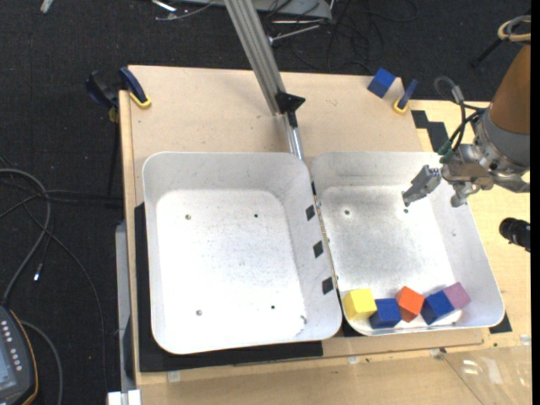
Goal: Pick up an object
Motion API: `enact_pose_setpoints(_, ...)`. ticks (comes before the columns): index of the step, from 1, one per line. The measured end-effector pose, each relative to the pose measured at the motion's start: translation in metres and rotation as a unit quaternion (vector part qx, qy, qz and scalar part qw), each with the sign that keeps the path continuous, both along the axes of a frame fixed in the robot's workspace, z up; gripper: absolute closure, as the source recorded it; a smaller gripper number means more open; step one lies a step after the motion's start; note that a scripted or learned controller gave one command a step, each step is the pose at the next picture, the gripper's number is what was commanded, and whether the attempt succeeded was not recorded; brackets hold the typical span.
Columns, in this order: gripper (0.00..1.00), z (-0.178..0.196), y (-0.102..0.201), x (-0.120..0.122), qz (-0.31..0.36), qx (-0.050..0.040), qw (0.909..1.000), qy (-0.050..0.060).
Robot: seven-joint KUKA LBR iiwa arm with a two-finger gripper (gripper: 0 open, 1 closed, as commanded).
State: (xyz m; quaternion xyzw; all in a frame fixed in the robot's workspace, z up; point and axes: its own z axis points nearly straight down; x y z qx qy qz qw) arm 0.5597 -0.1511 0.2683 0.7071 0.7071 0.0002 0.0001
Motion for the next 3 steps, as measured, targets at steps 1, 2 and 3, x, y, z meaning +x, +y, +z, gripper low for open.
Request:
enact_pose_setpoints(1,0.0,0.027,-0.036,-0.02,-0.002,-0.0015,1.0,-0.002)
enact_pose_setpoints(2,0.0,-0.094,-0.013,-0.005,0.001,0.001,1.0,0.004)
enact_pose_setpoints(3,0.0,-0.175,0.045,0.004,0.003,-0.0003,1.0,0.0)
